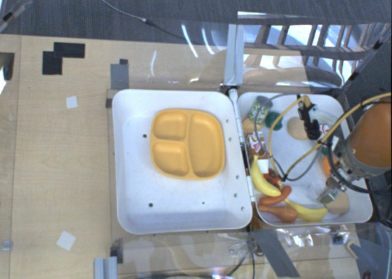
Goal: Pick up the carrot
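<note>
The arm reaches into the right bin from the right, its orange band hanging over that bin's right side and the wrist bent down toward the near right corner. The gripper sits low there, just above a pale round thing and close to the tip of a banana. Cables and the wrist hide its tip, so I cannot tell whether it is open or closed, and I see nothing held in it. The carrot is, as far as I can judge, the small orange sliver against the wrist's left edge, just beyond the gripper toward the far side of the bin. Most of it is covered, so its long axis is unclear, though the visible part seems to run roughly near to far. A reddish sausage lies well to the left and could be confused with it. The left bin holds 1 yellow plate with 3 compartments. The next move probably needs a short shift toward the far side before closing.
</note>
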You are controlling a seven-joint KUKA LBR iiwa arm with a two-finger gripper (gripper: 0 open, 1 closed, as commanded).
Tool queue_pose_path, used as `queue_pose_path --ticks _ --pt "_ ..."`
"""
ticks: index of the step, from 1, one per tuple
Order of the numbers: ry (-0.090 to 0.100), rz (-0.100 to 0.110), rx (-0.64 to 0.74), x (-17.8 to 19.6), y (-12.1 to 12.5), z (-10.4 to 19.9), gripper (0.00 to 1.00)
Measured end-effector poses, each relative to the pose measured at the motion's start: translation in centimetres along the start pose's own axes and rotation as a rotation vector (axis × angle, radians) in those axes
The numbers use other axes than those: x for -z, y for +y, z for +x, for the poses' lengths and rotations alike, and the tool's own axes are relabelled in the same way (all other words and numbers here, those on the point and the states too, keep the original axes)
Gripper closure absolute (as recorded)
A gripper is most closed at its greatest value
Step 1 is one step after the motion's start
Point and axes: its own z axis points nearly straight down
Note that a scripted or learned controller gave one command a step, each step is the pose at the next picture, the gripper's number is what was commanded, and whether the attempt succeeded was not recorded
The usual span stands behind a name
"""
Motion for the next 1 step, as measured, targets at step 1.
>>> queue_pose_path --ticks 1 --pt "0.019 0.006 0.265 13.11 -5.57 -3.16 1.0"
